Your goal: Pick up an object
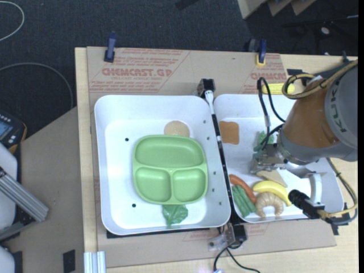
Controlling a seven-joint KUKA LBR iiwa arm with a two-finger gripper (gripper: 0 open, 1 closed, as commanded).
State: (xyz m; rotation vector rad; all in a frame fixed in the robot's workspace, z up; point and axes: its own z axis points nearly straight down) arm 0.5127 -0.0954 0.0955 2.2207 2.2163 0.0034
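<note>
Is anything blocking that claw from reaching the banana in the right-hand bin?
Nothing visible does. The gripper hangs over the right bin, just above and left of the banana. A croissant touches the banana's lower side, away from the gripper.

Right bin's near end holds a yellow banana (272,190) lying flat, a tan croissant (268,205) touching it, a carrot (239,182) and green beans (243,201) alongside; brown toast (229,132) lies at the far end.
</note>
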